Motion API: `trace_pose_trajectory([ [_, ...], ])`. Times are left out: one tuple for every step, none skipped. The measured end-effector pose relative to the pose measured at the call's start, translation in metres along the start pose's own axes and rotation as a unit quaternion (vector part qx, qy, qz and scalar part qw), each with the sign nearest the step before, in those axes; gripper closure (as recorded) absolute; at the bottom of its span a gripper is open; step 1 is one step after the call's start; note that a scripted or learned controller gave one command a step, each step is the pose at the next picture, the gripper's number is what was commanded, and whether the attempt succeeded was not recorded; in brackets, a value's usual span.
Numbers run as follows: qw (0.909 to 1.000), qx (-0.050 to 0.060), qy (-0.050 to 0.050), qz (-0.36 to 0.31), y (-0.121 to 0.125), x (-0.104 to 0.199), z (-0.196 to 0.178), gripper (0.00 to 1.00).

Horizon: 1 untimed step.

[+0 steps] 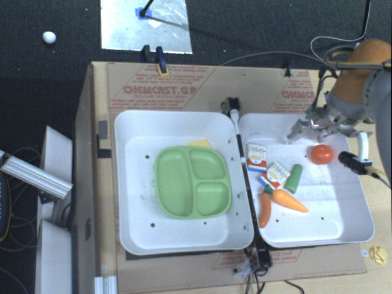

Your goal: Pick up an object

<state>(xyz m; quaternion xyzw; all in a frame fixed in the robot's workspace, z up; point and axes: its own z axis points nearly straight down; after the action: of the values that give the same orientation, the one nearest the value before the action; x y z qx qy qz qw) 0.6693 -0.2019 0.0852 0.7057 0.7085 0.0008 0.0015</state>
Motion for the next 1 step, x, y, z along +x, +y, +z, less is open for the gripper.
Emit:
trace_pose_trajectory([
  [1.0, 0.001, 0.002, 0.0, 0.0002, -0.0027, -0.0003, 0.0],
])
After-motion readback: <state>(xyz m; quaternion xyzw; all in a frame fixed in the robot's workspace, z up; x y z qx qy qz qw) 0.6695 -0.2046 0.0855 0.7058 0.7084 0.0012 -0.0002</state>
